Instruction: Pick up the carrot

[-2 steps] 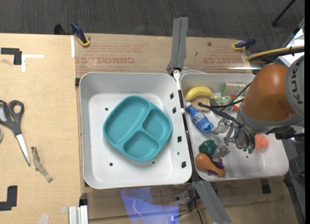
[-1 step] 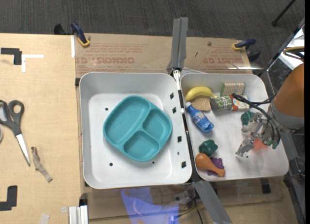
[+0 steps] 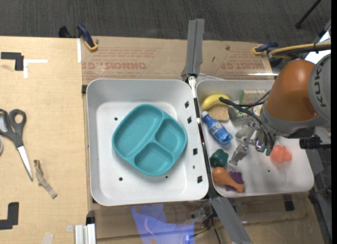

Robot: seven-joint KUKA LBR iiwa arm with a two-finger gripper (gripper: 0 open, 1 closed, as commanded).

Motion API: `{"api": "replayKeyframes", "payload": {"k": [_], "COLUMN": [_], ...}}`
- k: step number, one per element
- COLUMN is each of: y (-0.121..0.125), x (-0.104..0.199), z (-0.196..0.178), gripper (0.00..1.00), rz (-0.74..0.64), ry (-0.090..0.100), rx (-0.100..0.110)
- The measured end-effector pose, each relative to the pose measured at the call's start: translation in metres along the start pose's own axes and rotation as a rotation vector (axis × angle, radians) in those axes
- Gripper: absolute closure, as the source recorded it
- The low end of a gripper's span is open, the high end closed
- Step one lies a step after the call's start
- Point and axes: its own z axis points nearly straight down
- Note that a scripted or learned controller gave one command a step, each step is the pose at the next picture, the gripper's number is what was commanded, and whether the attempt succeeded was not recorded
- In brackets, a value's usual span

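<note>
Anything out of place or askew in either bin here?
The teal divided plate sits rotated askew in the left bin. In the right bin, the carrot lies against the front wall beside a purple piece.

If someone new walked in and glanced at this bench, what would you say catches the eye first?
Probably the teal three-compartment plastic plate, lying alone in the left white bin. Next, the grey arm's orange band over the right white bin, with its metal two-finger gripper above a clutter of toys, including the orange carrot near the front.
</note>
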Motion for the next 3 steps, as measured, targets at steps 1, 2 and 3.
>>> {"api": "replayKeyframes", "payload": {"k": [1, 2, 3], "y": [-0.074, 0.017, -0.055], "x": [0.026, 0.010, 0.022], "z": [-0.004, 0.000, 0.000], "gripper": [0.00, 0.00, 0.00], "rz": [-0.200, 0.027, -0.262], "ry": [0.001, 0.000, 0.001], "rx": [0.000, 0.000, 0.000]}}
